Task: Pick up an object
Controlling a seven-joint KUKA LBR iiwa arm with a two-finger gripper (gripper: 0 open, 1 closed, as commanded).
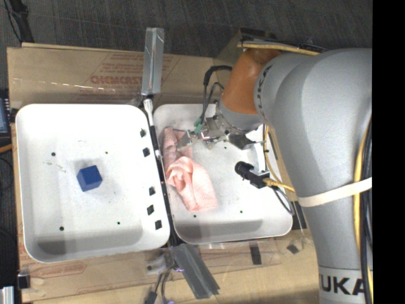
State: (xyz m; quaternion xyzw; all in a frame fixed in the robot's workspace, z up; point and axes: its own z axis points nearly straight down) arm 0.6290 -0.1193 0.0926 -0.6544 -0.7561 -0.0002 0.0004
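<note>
My end effector (197, 133) hangs low over the far part of the right bin (266, 215), my grey arm reaching in from the right. Wide or narrow? I cannot tell from this angle. The pink cloth (190, 181) lies crumpled along that bin's left wall. A narrow strip of it runs to the far side, up close to my end effector, and the bulkier fold sits nearer. Whether I touch it, I cannot tell. In the left bin (38, 132), a blue cube (89, 177) sits left of middle, well apart from me. Both bins rest side by side on the brown worktop (63, 68).
</note>
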